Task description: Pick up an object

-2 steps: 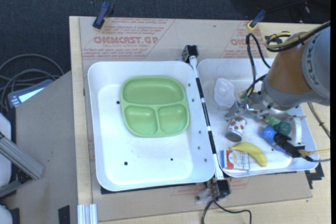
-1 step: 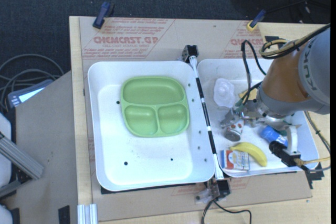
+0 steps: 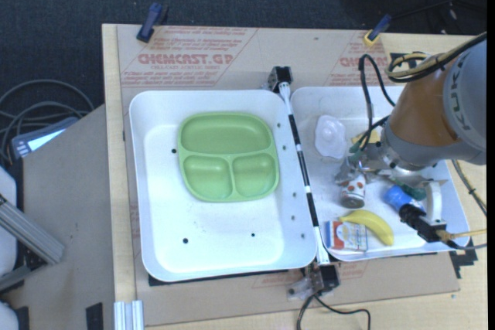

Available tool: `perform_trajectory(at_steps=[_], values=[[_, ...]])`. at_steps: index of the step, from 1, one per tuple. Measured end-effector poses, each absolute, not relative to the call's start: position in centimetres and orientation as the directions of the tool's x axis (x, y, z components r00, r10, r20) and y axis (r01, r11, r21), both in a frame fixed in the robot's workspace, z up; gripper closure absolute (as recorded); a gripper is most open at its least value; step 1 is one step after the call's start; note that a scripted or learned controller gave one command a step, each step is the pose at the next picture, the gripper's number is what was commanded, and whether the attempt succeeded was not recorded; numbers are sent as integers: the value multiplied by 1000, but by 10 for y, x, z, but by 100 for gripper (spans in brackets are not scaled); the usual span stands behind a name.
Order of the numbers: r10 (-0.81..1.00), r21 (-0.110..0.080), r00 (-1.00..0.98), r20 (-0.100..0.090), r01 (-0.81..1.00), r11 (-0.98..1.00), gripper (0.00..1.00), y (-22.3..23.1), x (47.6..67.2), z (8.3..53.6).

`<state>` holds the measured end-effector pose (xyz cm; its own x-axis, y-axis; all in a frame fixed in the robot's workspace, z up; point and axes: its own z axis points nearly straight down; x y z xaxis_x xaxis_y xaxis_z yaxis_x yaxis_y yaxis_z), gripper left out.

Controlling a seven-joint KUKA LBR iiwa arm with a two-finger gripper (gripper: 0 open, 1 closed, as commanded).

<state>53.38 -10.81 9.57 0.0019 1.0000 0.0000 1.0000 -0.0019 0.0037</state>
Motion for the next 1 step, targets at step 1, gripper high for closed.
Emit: perform_trajectory(at_steps=[1], values=[[1000,1,-1,1,1000,1,100,-41,549,185]])
